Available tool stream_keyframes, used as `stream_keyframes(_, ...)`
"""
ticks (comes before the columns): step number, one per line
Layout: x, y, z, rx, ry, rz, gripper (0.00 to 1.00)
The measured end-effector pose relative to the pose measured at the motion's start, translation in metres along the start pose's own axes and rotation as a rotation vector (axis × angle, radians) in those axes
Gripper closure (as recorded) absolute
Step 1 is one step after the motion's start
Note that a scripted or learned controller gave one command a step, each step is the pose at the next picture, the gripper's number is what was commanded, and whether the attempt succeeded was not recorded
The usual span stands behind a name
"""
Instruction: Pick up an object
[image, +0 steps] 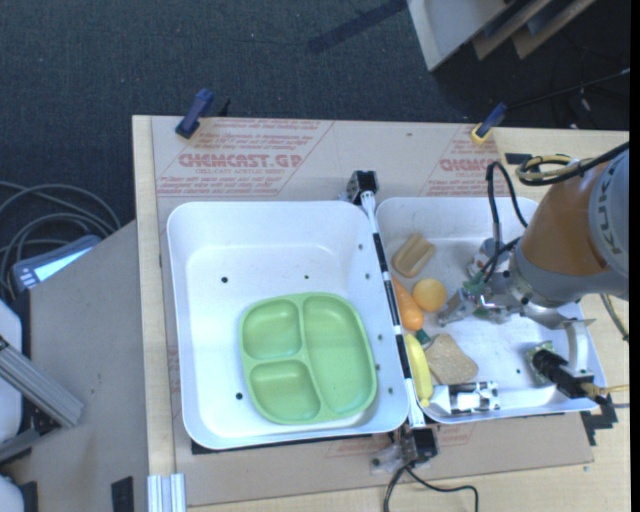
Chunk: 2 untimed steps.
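Left bin (200, 300): green divided plate (307, 357). Right bin (520, 405), along its left side: bread roll (412, 255), yellow ball (430, 294), orange piece (410, 317), banana (418, 367), toast slice (452, 360). Gripper (470, 300) low beside the ball; cannot tell finger spread.

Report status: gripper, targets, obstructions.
Gripper low in right bin, nothing seen held. Orange ball beside it. Bread slice, banana close below.

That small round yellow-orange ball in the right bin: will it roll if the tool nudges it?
Probably. The small round yellow-orange ball looks smooth, so it may roll or slip. The orange piece beside it might stop it leftward.
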<state>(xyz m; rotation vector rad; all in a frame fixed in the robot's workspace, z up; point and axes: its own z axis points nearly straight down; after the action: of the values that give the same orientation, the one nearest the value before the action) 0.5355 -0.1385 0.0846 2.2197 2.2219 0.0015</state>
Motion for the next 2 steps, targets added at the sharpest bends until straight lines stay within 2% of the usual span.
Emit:
stream_keyframes(1, -0.044, 0.083, -0.001, -0.001, -0.001, 0.000, 0.00)
stream_keyframes(2, -0.001, 0.056, 0.000, 0.002, 0.001, 0.000, 0.00)
